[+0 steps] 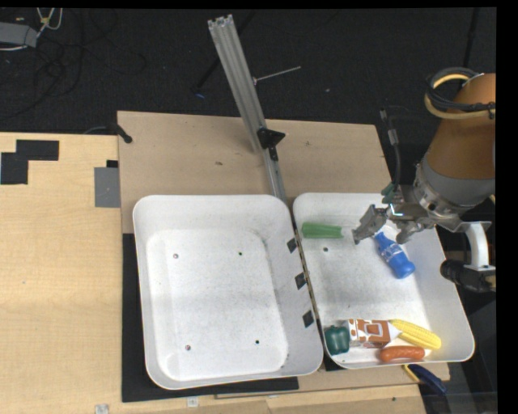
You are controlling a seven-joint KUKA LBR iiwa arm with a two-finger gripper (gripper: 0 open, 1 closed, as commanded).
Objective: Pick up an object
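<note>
gripper (387, 229) spread wide, low in the right bin (453, 344), right above the blue bottle (395, 256) lying there, likely lined up to grab it, with toy corn (415, 333) far off near the front edge.

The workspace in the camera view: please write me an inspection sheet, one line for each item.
Surface: tan bench bearing a left white bin and a right white bin side by side.
Job's things: all in the right bin: green block near its far rim, blue bottle lying tilted, and at the near rim a green cap piece, an orange and white box, a yellow corn and an orange sausage.
Clutter: nothing seen.
Gripper: gripper hangs over the right bin, just above the blue bottle; nothing seen between its fingers.
Cables: loops on the arm; wires at far left.
Surroundings: slanted metal rail, dark floor.
</note>
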